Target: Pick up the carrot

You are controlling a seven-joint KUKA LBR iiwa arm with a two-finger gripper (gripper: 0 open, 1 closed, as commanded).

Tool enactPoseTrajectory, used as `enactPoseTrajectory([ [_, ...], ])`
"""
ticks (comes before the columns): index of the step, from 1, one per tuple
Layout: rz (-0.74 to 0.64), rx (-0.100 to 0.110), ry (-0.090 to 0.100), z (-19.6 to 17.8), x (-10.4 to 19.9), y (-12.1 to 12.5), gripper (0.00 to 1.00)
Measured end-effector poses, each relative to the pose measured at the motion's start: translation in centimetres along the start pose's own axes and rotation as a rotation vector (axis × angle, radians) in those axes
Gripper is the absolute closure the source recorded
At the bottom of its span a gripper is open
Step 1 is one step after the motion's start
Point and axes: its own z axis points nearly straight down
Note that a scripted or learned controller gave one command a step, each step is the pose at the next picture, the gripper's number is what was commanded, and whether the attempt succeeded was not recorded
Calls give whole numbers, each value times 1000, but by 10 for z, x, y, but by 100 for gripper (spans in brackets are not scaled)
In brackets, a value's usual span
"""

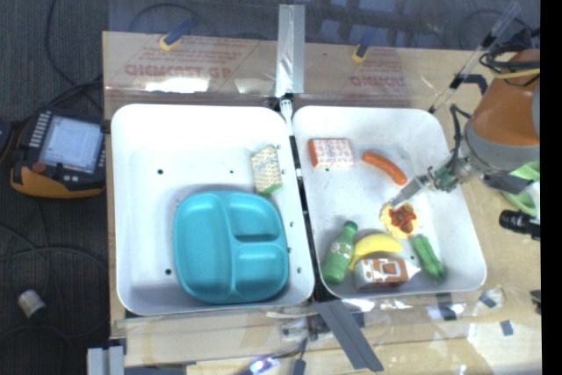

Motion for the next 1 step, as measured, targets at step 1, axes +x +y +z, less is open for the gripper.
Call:
enactPoseTrajectory([
  [1,-64,-3,1,-1,-21,59,0],
])
